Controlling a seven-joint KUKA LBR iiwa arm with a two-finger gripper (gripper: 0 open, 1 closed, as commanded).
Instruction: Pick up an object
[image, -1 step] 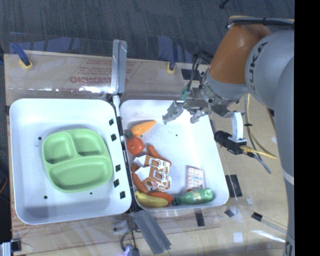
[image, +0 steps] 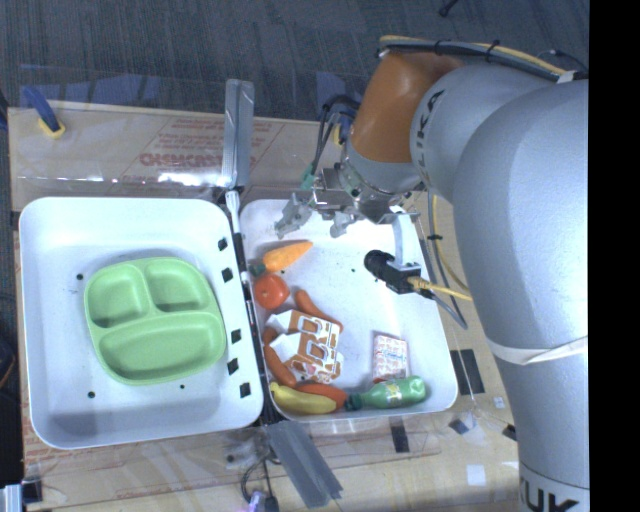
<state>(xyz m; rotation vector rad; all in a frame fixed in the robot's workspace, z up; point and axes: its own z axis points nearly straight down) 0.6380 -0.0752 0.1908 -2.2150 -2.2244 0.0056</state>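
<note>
Overhead, the grey arm (image: 500, 200) bends in from the right, its orange band (image: 395, 95) above the wrist, and the gripper (image: 318, 208) hangs over the far end of the right bin (image: 440, 330), just above the carrot (image: 285, 255). Its fingers are spread apart with nothing between them. Below the carrot lie a tomato (image: 270, 291), a printed carton (image: 312, 345), a banana (image: 303, 401) and a green bottle (image: 393, 393). Letters "UK" show on the arm's base. Faint red print on the cardboard (image: 185, 145) cannot be read. A green divided plate (image: 153, 318) sits in the left bin (image: 50, 230).

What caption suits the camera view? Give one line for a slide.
Grey arm's gripper hovers above orange toy carrot in cluttered right white bin; left white bin holds green divided plate.
</note>
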